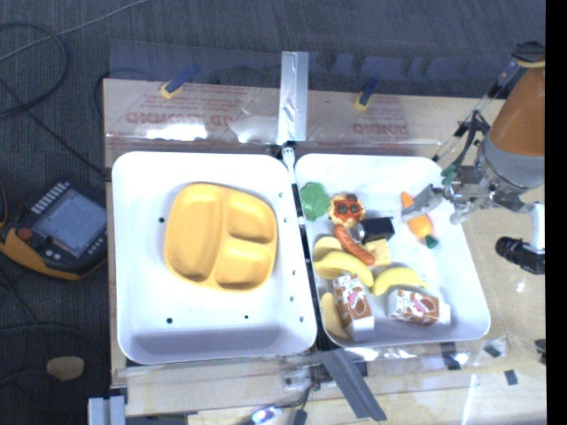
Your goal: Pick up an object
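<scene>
My gripper (440,200) hangs over the right edge of the right bin (461,282), reaching in from the right. Just left of and below it lie a small orange piece (407,199) and an orange carrot-like toy with a green tip (422,226), very close to the gripper. I cannot tell whether it touches either. Further left in the same bin are a green toy (314,199), an orange-red toy (346,208), a black block (377,228), a red sausage-like piece (353,248), yellow bananas (395,279) and two small cartons (353,303) (416,306).
The left bin (142,308) holds a yellow divided plate (220,235). A taped board runs along the back of the bench (266,118). A handheld controller (62,228) lies on the floor to the left.
</scene>
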`<state>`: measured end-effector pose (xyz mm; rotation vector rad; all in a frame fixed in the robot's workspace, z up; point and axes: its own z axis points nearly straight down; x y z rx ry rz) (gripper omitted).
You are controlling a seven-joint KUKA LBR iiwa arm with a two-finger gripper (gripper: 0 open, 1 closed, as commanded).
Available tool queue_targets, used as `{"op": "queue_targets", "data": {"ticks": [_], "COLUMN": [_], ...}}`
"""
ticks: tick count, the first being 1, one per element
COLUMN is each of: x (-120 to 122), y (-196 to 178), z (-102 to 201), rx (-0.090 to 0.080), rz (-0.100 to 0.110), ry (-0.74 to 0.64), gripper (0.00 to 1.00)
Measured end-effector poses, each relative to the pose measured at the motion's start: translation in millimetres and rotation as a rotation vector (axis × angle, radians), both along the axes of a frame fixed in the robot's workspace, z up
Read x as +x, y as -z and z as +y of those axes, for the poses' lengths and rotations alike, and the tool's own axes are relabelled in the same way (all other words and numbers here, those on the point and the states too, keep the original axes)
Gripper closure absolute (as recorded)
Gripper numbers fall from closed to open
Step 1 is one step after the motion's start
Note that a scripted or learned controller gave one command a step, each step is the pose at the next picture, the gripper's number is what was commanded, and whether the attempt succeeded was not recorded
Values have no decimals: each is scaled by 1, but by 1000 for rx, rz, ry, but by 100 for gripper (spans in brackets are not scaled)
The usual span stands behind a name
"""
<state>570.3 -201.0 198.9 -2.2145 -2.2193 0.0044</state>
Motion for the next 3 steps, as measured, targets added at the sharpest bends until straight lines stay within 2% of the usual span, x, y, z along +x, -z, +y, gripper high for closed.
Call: {"op": "queue_targets", "data": {"ticks": [1,2,3], "x": [3,54,56], "y": [13,82,91], "z": [34,7,13], "rx": [1,-15,-19], "rz": [-3,-37,-41], "ry": [-384,-475,-567], "gripper": [0,0,0]}}
